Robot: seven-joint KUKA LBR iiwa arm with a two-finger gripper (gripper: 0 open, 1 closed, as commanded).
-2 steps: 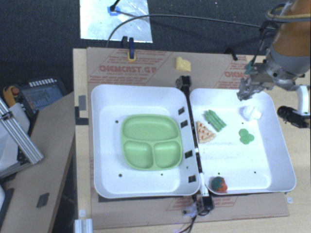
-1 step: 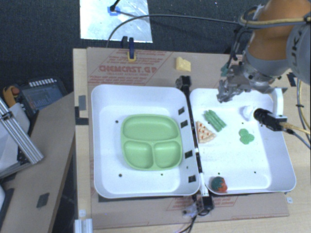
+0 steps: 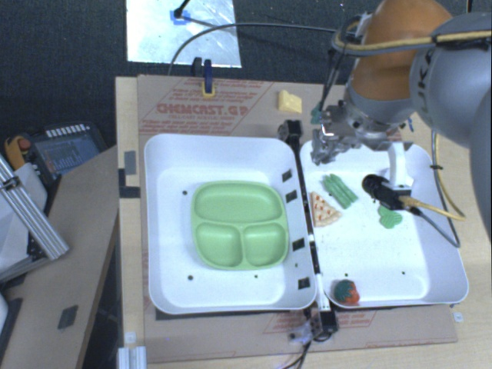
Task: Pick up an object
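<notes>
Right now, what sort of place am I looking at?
Probably a robotics test bench: a robot arm hangs over a white bin of toy food, such as a pizza slice, and a keypad controller lies nearby.

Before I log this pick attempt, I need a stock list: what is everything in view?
Left bin: one, white, left on the bench
Right bin: one, white, beside it
Divided plate: one, pale green, middle of the left bin
Toy pizza slice: one, orange-red, right bin, by the divider
Ridged stick: one, green, just beyond the pizza slice
Small lump: one, green, mid right bin
Round toy: one, red and green, near corner of the right bin
Block: one, yellow, on the cardboard beyond the bins
Clamp: one, blue and yellow, far bench edge
Arm: one, grey with an orange band, from the right
Gripper: one, metal, over the right bin's far left corner
</notes>
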